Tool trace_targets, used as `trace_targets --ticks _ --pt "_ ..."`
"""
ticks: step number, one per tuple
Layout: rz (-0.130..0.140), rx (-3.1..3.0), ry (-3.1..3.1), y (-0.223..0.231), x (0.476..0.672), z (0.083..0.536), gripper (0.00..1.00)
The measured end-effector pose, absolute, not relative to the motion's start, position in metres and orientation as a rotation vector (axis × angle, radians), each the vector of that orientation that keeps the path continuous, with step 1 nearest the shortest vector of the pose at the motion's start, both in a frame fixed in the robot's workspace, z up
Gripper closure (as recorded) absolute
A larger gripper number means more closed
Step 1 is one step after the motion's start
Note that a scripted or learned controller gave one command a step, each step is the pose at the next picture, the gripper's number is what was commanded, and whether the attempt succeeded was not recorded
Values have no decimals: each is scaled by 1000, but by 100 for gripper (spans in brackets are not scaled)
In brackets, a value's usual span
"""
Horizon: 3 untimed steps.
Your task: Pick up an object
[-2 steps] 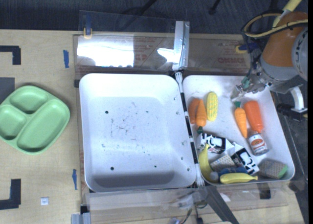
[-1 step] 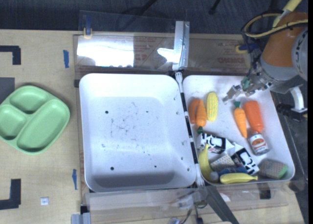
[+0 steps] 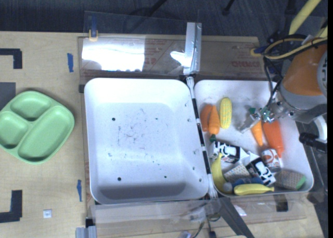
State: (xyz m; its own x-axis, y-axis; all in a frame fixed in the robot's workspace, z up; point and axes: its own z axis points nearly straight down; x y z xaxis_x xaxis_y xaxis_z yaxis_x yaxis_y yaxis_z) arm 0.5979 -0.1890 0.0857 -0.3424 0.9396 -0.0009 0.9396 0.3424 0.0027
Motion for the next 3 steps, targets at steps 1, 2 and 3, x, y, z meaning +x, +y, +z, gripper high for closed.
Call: trace_targets --ticks 1,2,3 --pt "8 1801 2564 -190 599 98 100" --pt "2 1701 2637 -157 642 86 100" --pt "2 1927 2477 -142 655 189 100"
